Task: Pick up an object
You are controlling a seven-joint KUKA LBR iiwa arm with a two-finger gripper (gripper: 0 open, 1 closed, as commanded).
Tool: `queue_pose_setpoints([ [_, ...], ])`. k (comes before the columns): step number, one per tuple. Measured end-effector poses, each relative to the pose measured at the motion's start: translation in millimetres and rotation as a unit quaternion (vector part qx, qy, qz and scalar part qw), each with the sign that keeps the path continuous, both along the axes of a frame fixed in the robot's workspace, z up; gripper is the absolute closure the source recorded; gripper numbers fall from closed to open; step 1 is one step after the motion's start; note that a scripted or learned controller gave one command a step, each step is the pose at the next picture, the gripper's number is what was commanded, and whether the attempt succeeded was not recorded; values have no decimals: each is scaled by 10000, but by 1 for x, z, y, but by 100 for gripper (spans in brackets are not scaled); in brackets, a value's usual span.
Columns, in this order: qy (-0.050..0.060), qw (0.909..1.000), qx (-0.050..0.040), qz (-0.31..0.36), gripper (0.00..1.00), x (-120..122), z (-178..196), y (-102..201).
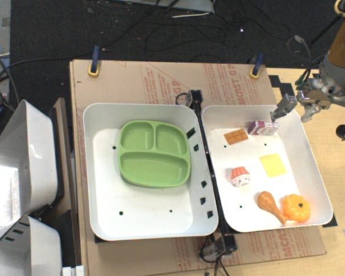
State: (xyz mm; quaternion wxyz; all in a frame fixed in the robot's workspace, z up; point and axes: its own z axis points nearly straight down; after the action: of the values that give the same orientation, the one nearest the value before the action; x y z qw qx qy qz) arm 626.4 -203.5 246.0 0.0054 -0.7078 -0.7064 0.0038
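Judging from how things lie, the pick is not yet made: nothing sits between the fingers of the claw (293,109), which hangs with its two fingers spread apart above the far right corner of the right bin (319,174). All the candidate objects rest on that bin's floor. Nearest, just to the claw's left and slightly toward the camera, lies a small purple and white carton (262,127), the likeliest target by my reading; further left of it is a flat brown cracker (236,136). Well below the claw toward the near side lie a yellow square (272,165), a pink and white cupcake (240,176), a tan drumstick (270,204) and an orange pumpkin (296,207), the last two touching or nearly so. Far to the claw's left, the left bin (100,211) holds a green divided plate (154,154). The arm enters from the right edge, wrist tilted so the fingers point down and leftward toward the carton. What remains is the descent, the closing and the lift
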Motion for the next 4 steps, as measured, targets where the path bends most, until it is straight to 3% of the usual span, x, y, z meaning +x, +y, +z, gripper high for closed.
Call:
queue_pose_setpoints([
  [1,-67,10000,-14,17,0,2,9,1],
  [3,-49,10000,-9,26,0,0,-83,15],
  [4,-52,10000,-10,18,0,0,-146,17],
])
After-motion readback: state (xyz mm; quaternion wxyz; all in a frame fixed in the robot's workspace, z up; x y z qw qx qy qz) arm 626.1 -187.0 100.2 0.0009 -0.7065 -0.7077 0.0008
